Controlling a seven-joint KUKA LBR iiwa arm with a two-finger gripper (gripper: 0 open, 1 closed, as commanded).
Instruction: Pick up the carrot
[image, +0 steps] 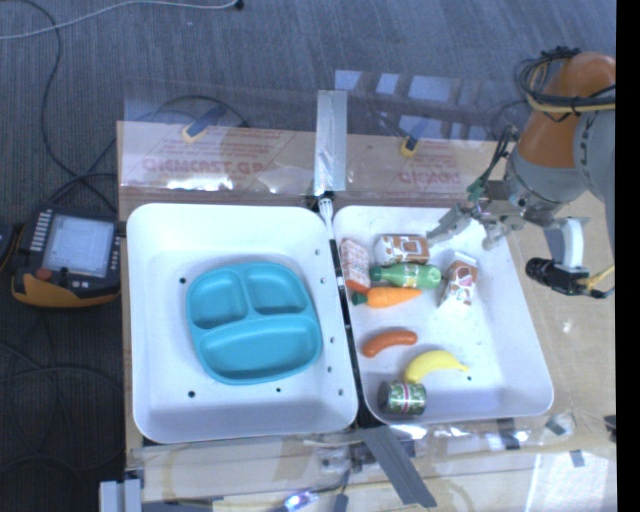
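While the arm reached in from the right, a teach pendant (68, 255) lay on the dark floor at far left, cables trailing around it. Left white bin (150, 330) held a blue divided plate (257, 322), three compartments, set flat near the bin's middle. Right white bin (520, 350) carried the toy food. Along its left wall stood a slim reddish packet (354, 264). Just beside that lay the carrot (392, 296), orange, on its side, green top toward the packet, tip pointing right. Touching the carrot's upper edge was a green bottle (406, 276), also on its side, with a brown snack box (401, 248) just above. Below the carrot, apart from it: a red sausage (388, 341), then a banana (436, 365), then a green can (403, 397) near the front wall. A small carton (459, 283) sat right of the bottle. Pincer (468, 228) hovered over the bin's upper right corner, fingers spread wide, nothing between them, well apart from the carrot. Counter (585, 340) surface showed tan past the bin.
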